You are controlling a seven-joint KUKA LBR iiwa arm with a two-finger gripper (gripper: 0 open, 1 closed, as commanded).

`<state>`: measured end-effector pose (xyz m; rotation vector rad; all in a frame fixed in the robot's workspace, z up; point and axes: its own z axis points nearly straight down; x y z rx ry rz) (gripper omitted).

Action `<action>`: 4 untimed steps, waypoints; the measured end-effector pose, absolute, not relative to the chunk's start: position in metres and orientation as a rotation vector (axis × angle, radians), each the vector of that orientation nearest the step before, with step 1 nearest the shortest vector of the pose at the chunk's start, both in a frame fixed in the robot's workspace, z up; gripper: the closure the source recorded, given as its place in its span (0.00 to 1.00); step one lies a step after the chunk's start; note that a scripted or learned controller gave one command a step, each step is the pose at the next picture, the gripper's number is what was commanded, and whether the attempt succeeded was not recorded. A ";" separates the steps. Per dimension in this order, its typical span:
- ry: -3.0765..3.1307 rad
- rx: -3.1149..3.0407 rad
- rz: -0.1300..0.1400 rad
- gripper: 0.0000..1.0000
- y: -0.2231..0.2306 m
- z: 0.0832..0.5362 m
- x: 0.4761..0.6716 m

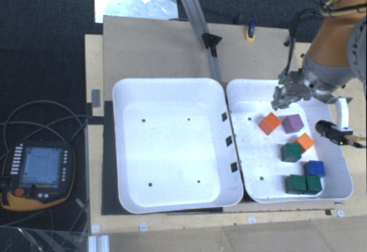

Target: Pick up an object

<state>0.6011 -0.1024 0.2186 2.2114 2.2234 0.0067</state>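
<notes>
A: Where is the gripper [281,100] sitting?

B: It is hanging over the right bin [250,186], toward its far edge, just above the orange block [269,123]. Whether it is spread or pressed together, I cannot tell; nothing is showing between its tips.

A: And the blocks?

B: All are lying in the right bin. The purple block [293,123] is resting just beside the orange block, toward the bin's right edge. A smaller orange cube [305,142] is touching a green block [290,152] below it. Near the front right corner, a blue cube [314,168] is sitting against two dark green cubes [303,184].

A: The left bin [133,195]?

B: It is lying alongside, touching the right bin's left edge.
</notes>
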 end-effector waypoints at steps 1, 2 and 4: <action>2.232 2.209 0.005 1.00 -0.051 0.215 0.611; 2.233 2.208 0.008 1.00 0.005 0.218 0.638; 2.232 2.209 0.008 1.00 0.101 0.224 0.673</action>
